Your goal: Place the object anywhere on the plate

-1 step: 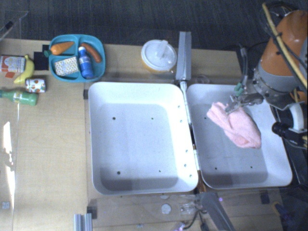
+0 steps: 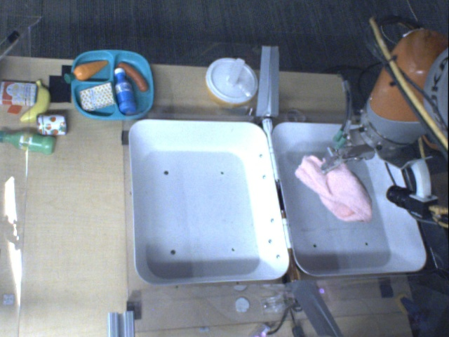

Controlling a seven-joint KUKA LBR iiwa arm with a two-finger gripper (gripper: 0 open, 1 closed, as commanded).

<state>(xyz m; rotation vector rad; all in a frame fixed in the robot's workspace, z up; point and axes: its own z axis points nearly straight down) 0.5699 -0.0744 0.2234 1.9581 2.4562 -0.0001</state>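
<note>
Presently the pink cloth [image 2: 335,187] lies crumpled in the right bin [image 2: 403,255], its long axis running from upper left to lower right. The gripper [image 2: 338,152] sits at the cloth's upper-left end, directly over its edge. Whether its fingers are parted or have caught fabric cannot be told from this angle. The sectioned blue plate [image 2: 144,69] stands well apart, at the desk's [image 2: 70,223] far-left corner.

You've got a pale pink cloth [image 2: 335,188] in the white right bin [image 2: 403,255] — teal divided plate [image 2: 144,83], yellow banana [image 2: 38,102], green bottle [image 2: 29,142] on tan bench [image 2: 63,244].
</note>
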